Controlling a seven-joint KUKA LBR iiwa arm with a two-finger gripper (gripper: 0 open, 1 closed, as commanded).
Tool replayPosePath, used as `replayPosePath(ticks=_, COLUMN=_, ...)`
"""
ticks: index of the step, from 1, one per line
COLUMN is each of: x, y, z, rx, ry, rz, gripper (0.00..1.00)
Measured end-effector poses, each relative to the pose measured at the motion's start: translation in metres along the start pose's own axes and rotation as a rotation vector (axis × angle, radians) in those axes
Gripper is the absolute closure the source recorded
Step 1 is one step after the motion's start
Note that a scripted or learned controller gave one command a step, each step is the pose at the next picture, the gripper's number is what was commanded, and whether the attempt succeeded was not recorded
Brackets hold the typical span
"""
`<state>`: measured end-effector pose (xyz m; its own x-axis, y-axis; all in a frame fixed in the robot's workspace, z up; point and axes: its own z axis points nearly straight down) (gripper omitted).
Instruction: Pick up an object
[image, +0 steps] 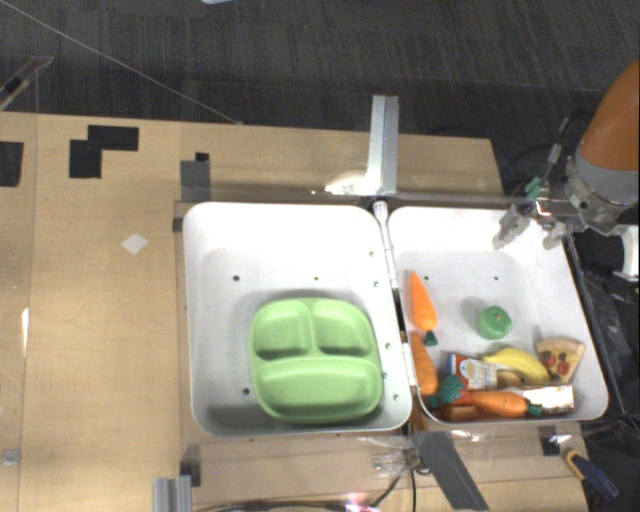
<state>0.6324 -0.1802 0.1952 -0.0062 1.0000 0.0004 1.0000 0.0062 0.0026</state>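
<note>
I see my pincer (527, 230) hanging over the far right corner of the right bin (455, 250), its two fingers spread apart with nothing between them. The pickable things crowd the near end of that bin: a green round piece (493, 322), a banana (520, 362), two carrots (423, 300) along the divider, and a pizza slice (560, 357). The left bin (215, 250) carries a green divided plate (315, 358). My worry is the clutter: closing on the heap could catch two pieces or pinch the bin wall.
</note>
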Motion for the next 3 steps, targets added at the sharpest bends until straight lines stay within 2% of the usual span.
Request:
replayPosePath(ticks=1, x=0.035, y=-0.059, z=0.098, rx=0.001, ry=0.000, rz=0.069, gripper=0.00)
replayPosePath(ticks=2, x=0.024, y=-0.076, z=0.103, rx=-0.019, ry=-0.002, rz=-0.091, gripper=0.00)
replayPosePath(ticks=3, x=0.012, y=-0.087, z=0.103, rx=-0.019, ry=-0.002, rz=-0.127, gripper=0.00)
